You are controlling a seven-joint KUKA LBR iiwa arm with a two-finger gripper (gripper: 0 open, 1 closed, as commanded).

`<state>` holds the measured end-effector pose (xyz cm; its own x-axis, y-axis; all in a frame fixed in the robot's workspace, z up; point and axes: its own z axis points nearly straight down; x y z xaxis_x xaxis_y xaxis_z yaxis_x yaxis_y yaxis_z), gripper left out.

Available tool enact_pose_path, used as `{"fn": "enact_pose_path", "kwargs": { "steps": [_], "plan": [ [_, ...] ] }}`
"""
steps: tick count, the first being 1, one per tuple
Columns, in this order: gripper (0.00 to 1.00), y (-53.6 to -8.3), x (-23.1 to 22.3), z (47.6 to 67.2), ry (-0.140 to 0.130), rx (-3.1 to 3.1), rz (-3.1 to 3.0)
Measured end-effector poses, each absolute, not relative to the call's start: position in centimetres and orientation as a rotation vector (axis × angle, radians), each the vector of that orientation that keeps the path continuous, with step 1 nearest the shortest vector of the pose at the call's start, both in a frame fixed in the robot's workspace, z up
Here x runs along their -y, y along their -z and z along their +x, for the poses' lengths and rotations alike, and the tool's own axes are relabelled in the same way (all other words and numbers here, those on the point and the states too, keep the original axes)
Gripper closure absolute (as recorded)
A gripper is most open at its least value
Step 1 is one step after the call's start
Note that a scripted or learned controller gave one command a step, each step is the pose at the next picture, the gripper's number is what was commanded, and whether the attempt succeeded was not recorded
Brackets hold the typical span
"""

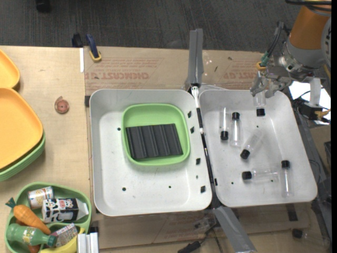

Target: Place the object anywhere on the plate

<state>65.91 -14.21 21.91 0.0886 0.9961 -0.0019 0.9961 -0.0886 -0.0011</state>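
Several clear vials with black caps lie in the right bin [300, 141]: one vial [235, 126] near the back left, another vial [253, 143] in the middle, a third vial [261, 176] toward the front. A green square plate [155, 110] sits in the left bin [105, 157], and a dark grey ribbed slab [154, 140] lies on it. My gripper [265, 87] hangs over the back edge of the right bin, just above a small black cap [260, 111]. I see nothing clearly held in it.
Outside the bins, orange and green plates [18, 133] are stacked at the left. A green bowl [45, 217] of toy food stands at the front left. A grey divider [196, 57] rises between the bins at the back.
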Motion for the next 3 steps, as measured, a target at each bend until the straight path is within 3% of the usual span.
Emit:
{"fn": "enact_pose_path", "kwargs": {
  "steps": [1, 2, 3],
  "plan": [
    [1.00, -17.9, 14.6, 63.0, 0.003, -2.252, 2.193],
    [1.00, -18.4, 12.0, 60.6, 0.003, -2.407, 2.021],
    [1.00, -18.7, 10.6, 55.9, 0.002, -2.612, 1.748]
  ]
}}
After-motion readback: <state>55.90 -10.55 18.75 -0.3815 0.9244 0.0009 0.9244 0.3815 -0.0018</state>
